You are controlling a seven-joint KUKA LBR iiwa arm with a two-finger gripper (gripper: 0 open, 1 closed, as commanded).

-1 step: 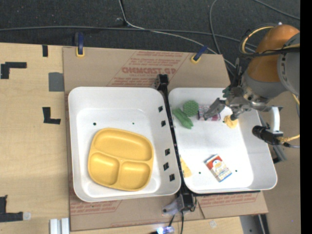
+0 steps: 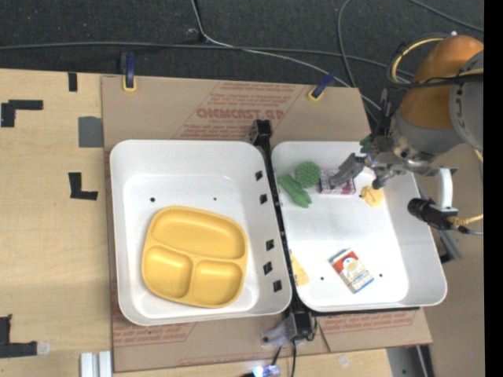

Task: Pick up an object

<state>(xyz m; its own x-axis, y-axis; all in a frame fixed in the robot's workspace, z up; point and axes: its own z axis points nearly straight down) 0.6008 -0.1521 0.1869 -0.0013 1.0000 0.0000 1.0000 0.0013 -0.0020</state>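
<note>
My gripper point(image 2: 358, 181) hangs over the back of the right bin point(image 2: 409, 289), its two fingers spread apart and nothing between them. The tip of its left finger point(image 2: 343, 172) is just above a small pink and white object point(image 2: 333, 187); I cannot tell if they touch. A small yellow piece point(image 2: 372, 197) lies close under the right finger. Two green toys point(image 2: 301, 182) lie left of the gripper, near the bin's back left corner. A red, white and blue packet point(image 2: 350, 270) lies towards the front of the bin.
The left bin point(image 2: 130, 179) holds a yellow divided plate point(image 2: 194, 256). A small yellow item point(image 2: 298, 270) lies against the right bin's left wall. Black clips run along the divider point(image 2: 271, 210) between the bins. Cables loop behind the bench.
</note>
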